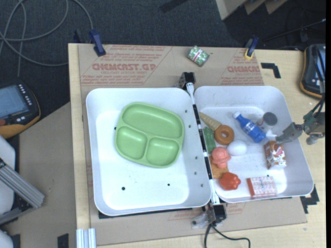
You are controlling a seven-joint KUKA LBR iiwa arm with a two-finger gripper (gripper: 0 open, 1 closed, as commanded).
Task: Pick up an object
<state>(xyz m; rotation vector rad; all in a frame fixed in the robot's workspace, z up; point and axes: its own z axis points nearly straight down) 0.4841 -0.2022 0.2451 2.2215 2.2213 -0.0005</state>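
Note:
The right bin [295,182] holds several small things. Among them are a blue bottle [250,128], a brown doughnut [224,135], an ice-cream cone [209,121], a white egg [237,149], a pink toy [220,155], a red pepper [230,181], a red box [262,186], a brown-and-red packet [275,155] and a dark grey disc [269,119]. My gripper [292,133] reaches in over the bin's right rim. It is just above and right of the packet and right of the bottle. Nothing is seen in its grip.
The left bin [103,138] holds a green divided plate [149,135]. A small green-and-white wrapped thing [197,56] lies on the cardboard behind the bins. Blue clamps [96,42] [251,46] hold the board's far edge. A black latch [187,79] sits between the bins.

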